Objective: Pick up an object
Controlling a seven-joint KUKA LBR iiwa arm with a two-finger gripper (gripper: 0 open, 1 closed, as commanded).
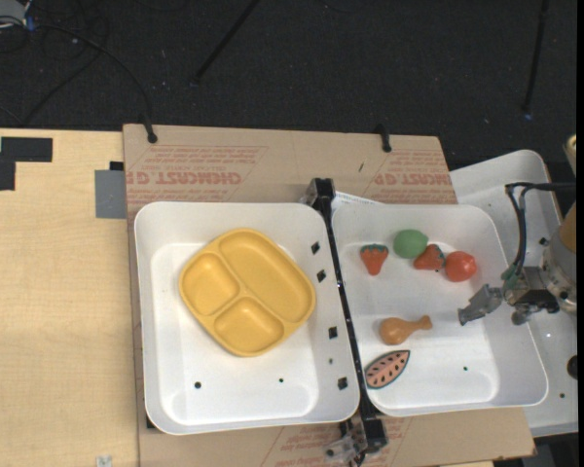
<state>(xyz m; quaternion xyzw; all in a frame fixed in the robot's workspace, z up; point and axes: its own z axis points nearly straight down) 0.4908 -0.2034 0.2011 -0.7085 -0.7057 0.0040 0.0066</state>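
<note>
- Camera view: my end effector point(489, 303) hangs at the right bin's point(467, 387) 3 o'clock edge, gripping nothing; open or closed, I cannot tell.
- Toy drumstick point(402, 330) lies mid-bin, at its 9 o'clock; tomato point(459, 266) at its 11 o'clock.
- Yellow divided plate point(247, 291) fills the left bin point(224, 402).

Yellow tray point(246, 291), green ball point(410, 242), white bins point(165, 377)

Chicken drumstick point(403, 329), watermelon slice point(386, 368), strawberry point(373, 258), green ball point(410, 243), tomato point(459, 266) lie in right bin point(467, 392).
</note>
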